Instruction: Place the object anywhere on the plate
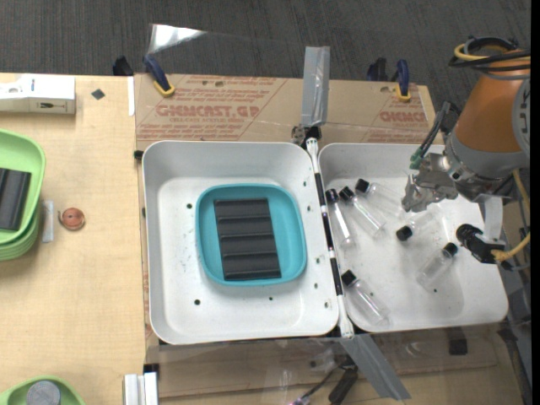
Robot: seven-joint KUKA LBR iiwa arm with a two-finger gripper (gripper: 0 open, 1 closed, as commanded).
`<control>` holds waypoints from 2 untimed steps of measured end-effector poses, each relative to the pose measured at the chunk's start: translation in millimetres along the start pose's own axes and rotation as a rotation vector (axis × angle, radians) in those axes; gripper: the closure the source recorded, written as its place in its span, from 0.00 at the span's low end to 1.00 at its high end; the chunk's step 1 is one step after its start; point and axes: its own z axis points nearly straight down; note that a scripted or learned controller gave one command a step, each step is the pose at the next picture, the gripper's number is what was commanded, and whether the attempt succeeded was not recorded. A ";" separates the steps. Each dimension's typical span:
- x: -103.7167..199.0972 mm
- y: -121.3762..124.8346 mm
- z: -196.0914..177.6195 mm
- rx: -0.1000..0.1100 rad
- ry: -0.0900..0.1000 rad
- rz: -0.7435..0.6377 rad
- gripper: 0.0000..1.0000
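The gripper [415,199] hangs in the right bin [472,310], upper right of frame; whether it grips anything, I cannot tell. Clear black-capped vials [361,213] lie just left, long axes slanted. The teal plate [207,243] sits farther left.

Dark grey carpet [253,15] lies behind a pale wooden bench [76,310].

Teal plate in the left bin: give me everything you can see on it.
The teal square plate with rounded corners looks like glossy plastic with a raised rim. It lies flat, roughly centred on the floor of the left white bin. A dark ribbed rectangular insert sits in its well, slightly askew. No vial lies on it, and the gripper is over the right bin.
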 end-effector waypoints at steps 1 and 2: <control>75.3 -61.3 -48.3 -0.001 0.000 -0.135 1.00; 139.2 -76.7 -45.4 0.000 -0.001 -0.231 1.00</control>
